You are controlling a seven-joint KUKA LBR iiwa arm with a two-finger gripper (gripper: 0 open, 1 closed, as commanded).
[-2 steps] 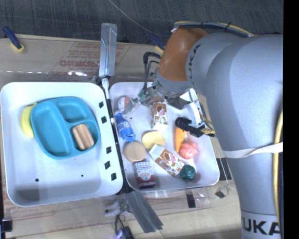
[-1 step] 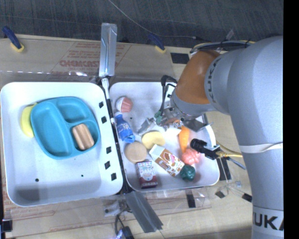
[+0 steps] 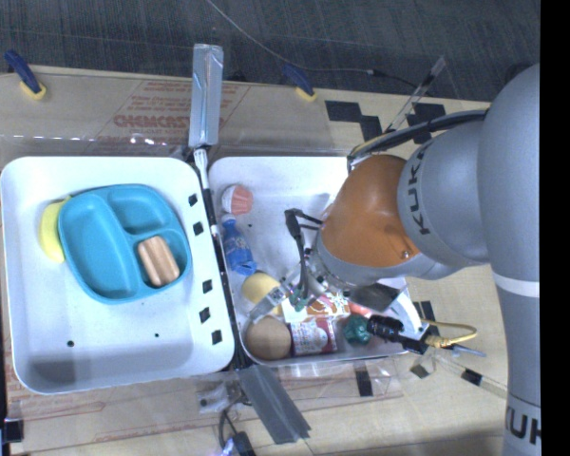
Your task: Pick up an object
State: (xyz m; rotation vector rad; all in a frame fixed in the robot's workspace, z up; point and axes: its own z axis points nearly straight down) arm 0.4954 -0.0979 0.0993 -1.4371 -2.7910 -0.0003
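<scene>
Grey arm (image 3: 475,198) bent over right bin (image 3: 266,174)

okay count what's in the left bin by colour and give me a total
Blue: 1, the tray
Yellow: 1, the thing peeking out from under the tray's left edge
Tan: 1, the block in the tray's lower right compartment
Total: 3
</scene>
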